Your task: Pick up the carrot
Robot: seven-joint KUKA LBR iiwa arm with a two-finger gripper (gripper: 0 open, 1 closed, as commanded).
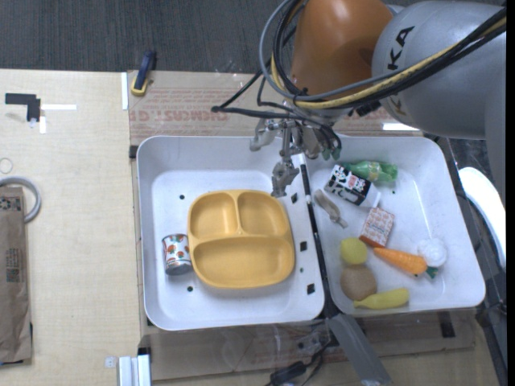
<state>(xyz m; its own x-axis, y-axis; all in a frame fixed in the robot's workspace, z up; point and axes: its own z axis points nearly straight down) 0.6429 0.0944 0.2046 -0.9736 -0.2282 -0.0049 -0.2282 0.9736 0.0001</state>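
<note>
The carrot [400, 259] is orange with a green top and lies on its side in the right bin [451, 203], near that bin's right wall. Its tip points left toward a small reddish box [378, 226]. My gripper [283, 179] hangs from the wrist at the back of the bench, over the wall between the two bins, well to the left of and behind the carrot. Nothing shows in the gripper. Cables and the wrist hide its upper part.
Around the carrot lie a white ball [433, 252], a yellow lemon [353, 251], a brown potato [358, 281], a banana [382, 298], a black-and-white carton [348, 185] and a green packet [372, 170]. The left bin [157, 215] holds a yellow divided plate [240, 238] and a small can [175, 253].
</note>
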